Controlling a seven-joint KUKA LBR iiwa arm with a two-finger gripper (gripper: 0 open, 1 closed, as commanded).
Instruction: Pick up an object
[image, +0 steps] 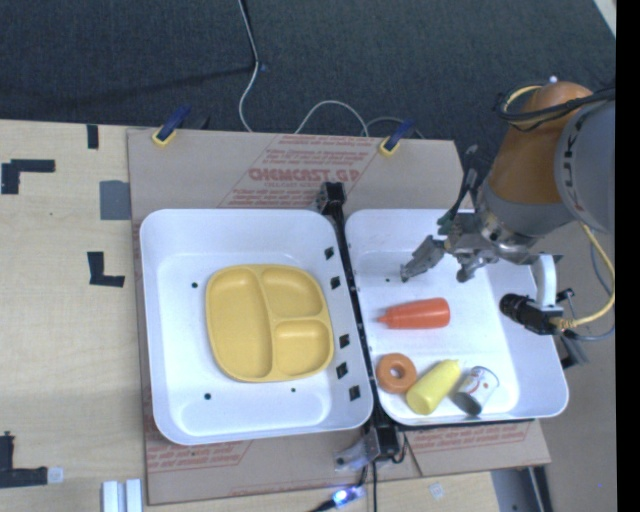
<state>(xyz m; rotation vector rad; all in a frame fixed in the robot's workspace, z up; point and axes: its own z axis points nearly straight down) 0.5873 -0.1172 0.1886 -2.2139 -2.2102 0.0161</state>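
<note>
Your tool hangs open and empty, so grab that toy carrot mid-body across its width; probably light, stiff, slick plastic.

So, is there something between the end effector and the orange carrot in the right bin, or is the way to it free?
Nothing visible stands in the way. The end effector hangs open above the right bin, and the carrot lies apart just below it in the view. The orange ring and yellow bottle lie further toward the front.
</note>
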